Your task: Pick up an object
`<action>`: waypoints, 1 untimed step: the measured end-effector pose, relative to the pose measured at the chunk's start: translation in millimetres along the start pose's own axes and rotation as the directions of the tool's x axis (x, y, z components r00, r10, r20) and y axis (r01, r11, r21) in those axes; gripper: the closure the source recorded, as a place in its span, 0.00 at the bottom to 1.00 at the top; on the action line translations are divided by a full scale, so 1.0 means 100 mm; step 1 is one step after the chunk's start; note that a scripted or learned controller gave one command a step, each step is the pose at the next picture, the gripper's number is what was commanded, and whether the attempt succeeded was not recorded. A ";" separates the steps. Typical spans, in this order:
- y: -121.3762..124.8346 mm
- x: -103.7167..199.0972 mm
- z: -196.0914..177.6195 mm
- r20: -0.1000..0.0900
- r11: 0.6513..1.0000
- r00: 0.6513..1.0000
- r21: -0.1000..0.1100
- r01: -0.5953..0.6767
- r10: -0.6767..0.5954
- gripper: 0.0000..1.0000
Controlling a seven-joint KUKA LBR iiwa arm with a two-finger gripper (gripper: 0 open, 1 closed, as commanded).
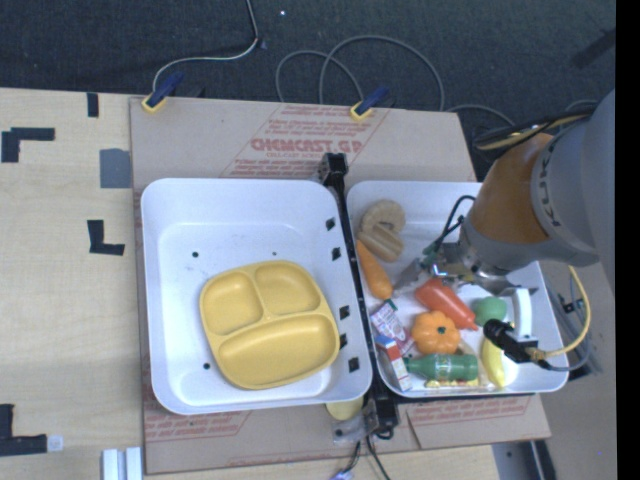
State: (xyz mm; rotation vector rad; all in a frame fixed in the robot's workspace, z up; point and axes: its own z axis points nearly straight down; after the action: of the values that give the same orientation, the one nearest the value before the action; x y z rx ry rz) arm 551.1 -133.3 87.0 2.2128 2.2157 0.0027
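The gripper (pixel 425 265) hangs in the right bin (pixel 452 194); its state can't be told. A red pepper (pixel 446 301) lies at its five o'clock. The left bin (pixel 170 228) holds a yellow tray (pixel 268 322).

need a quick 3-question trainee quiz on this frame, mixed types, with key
1. True or false: the yellow divided plate lies in the right bin.
2. Which item lies nearest the gripper? A) green bottle B) red pepper C) banana
3. Fill in: the small pumpkin is coloured ____.

Key: 1 false, it lies in the left bin. 2 B. 3 orange.
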 end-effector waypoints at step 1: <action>0.02 -0.01 -0.11 -0.001 1.000 1.000 -0.003 -0.001 0.001 1.00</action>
State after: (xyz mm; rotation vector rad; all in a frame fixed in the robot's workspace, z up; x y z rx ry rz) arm 553.5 -134.3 98.0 2.2128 2.2146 0.0072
